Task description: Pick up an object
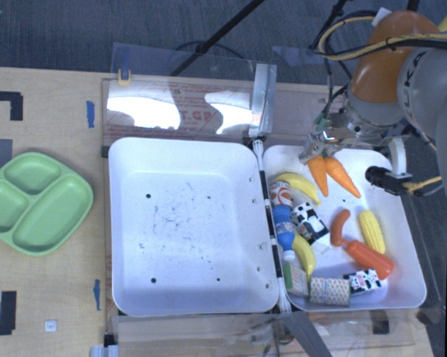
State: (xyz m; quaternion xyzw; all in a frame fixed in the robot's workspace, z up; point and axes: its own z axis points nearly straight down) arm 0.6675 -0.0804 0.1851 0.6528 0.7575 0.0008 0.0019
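The tool (317,146) hangs over the carrots (332,174) at the right bin's (410,290) top edge; open or closed, nobody can tell. It might slip off the smooth carrots.

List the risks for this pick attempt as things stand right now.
1. The end effector sits at the tops of two carrots lying side by side, so it may drag both or slip off.
2. It works close to the right bin's far rim and could strike it.
3. The right bin is crowded: a banana lies beside the carrots and may get knocked.
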